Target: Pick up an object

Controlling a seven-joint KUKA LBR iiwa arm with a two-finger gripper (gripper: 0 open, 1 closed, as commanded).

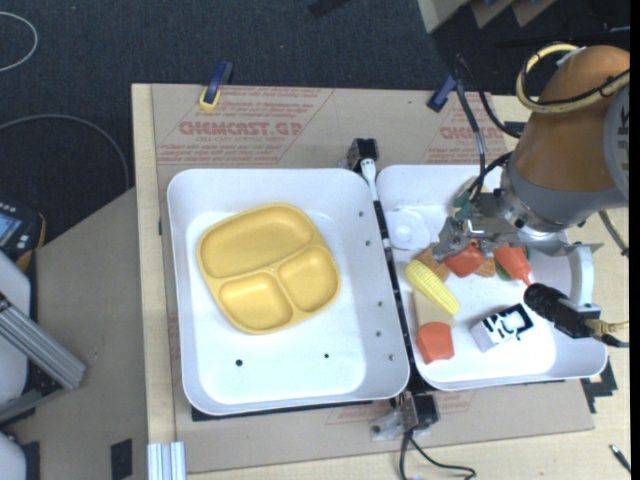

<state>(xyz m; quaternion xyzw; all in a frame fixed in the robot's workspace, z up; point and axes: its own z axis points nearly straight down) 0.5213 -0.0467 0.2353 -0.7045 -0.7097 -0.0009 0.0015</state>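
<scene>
Gripper (466,236) hung low in the right bin (566,369), at its middle, reaching in from the right. Whether it was apart or together could not be told. A red piece (466,262) lay right under its tip, touching or nearly so, but nothing showed it gripped. Beside that lay an orange carrot (513,263) and a yellow corn cob (432,285). A red cup (435,341) and a black-and-white block (505,326) sat nearer the front wall. The left bin (190,298) held a yellow plate (267,280).
</scene>
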